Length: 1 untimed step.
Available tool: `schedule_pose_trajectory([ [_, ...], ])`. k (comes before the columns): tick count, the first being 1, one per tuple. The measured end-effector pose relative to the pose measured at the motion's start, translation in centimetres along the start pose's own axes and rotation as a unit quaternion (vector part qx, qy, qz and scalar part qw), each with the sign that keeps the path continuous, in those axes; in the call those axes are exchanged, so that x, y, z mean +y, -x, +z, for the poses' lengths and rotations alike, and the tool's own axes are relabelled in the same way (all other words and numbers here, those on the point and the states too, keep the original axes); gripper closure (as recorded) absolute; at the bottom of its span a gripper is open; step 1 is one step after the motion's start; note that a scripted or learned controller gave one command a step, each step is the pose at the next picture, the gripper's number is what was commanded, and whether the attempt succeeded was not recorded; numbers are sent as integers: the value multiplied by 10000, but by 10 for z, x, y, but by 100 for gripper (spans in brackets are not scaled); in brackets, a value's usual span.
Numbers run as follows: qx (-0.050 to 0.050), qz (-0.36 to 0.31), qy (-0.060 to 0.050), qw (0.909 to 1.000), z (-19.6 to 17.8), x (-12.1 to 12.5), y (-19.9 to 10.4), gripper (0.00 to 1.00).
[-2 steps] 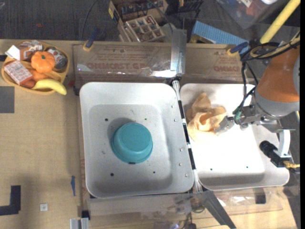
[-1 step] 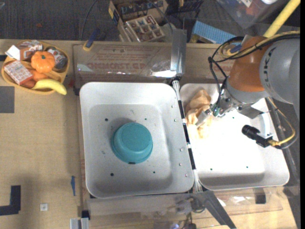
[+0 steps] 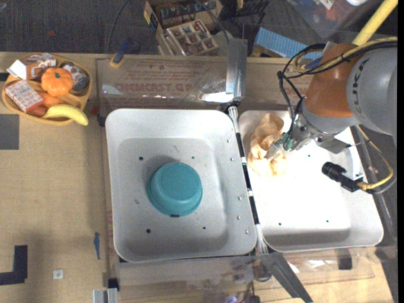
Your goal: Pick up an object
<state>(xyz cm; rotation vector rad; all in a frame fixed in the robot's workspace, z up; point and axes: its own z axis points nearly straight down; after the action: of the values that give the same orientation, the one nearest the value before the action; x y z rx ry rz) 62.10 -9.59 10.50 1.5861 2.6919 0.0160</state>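
From where I stand, the grey arm (image 3: pixel 372 93) reaches in over the right bin (image 3: pixel 309 213) and bends down toward its far left corner, the orange band (image 3: pixel 331 87) sitting just above the wrist. The end effector (image 3: pixel 284 145) is low at the edge of a crumpled tan wad (image 3: pixel 264 142), cloth or paper, I can't say which. The wad is bunched against the bin wall next to the divide between the two bins. That spot probably explains the slanted approach: the wall blocks one side of the wad, so the arm has to come at it from the open floor of the bin. The end effector looks to be touching the wad or just beside it. I cannot tell whether it is open or closed, and nothing I can see shows the wad being held. I judge the pick to be at the reaching or closing stage, with no lift yet. A soft, rumpled thing like this may fold or slip out when pulled. In the left bin (image 3: pixel 126 137) a teal bowl (image 3: pixel 175 188) lies upside down near the middle, well apart from the arm. At the far left of the bench (image 3: pixel 50 201), a small pumpkin (image 3: pixel 57 81) and a banana (image 3: pixel 66 113) are heaped with other play food, out of the way.
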Motion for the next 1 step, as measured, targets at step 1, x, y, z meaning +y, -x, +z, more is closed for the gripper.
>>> schedule_pose_trajectory([
  [1,-16,4,18,10000,-11,1,2,100],
])
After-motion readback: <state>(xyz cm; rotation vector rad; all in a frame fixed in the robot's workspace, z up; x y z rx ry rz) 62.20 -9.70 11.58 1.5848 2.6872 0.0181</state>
